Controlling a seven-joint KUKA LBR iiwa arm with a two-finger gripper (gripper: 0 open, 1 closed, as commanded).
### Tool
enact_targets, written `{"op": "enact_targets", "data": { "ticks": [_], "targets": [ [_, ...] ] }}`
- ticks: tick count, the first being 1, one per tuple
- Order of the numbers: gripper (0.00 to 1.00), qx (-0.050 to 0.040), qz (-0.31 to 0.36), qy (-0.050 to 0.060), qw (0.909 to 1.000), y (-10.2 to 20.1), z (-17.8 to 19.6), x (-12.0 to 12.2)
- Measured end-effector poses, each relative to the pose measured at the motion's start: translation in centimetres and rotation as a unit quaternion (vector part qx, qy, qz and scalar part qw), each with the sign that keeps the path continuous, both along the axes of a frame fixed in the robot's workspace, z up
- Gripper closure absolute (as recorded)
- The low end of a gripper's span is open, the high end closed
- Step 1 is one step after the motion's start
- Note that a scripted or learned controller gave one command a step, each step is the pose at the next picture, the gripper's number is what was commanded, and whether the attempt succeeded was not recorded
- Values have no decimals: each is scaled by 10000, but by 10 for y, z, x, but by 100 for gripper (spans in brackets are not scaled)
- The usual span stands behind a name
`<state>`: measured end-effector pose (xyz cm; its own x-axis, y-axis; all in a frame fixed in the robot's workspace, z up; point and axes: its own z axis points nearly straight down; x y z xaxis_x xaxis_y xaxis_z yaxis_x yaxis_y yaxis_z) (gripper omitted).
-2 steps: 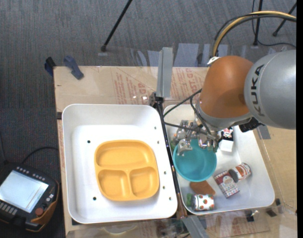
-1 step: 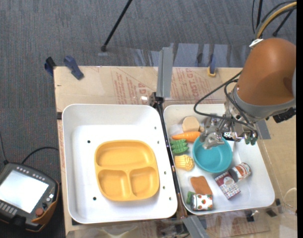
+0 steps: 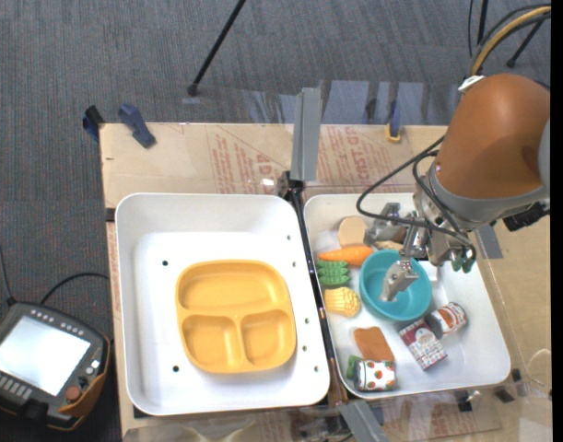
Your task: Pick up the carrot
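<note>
The orange carrot [image 3: 348,255] lies in the right bin [image 3: 495,339], near its left wall, with its green top pointing left. It touches the left rim of a teal bowl [image 3: 417,306]. My gripper [image 3: 398,281] hangs over the inside of that bowl, a short way right of the carrot and apart from it. Nothing shows in its grasp. The orange-banded wrist [image 3: 495,145] looms over the bin's back right corner.
In the right bin, green pea pods [image 3: 334,273] and a corn cob [image 3: 342,300] lie just in front of the carrot, and a beige slice [image 3: 352,230] lies behind it. A can [image 3: 450,318], a red-white carton [image 3: 422,343], a brown piece [image 3: 373,342] and a strawberry pot [image 3: 375,374] sit near the front. A yellow divided plate [image 3: 235,316] lies in the left bin [image 3: 147,247].
</note>
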<state>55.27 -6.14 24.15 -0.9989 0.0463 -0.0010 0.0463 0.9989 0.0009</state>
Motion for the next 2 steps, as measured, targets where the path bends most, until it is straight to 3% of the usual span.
{"op": "enact_targets", "data": {
  "ticks": [1, 2],
  "targets": [
    [0, 7, 675, 25, 9977, 22, -56, 28],
    [0, 8, 1246, 33, 9922, -27, -130, 18]
  ]
}}
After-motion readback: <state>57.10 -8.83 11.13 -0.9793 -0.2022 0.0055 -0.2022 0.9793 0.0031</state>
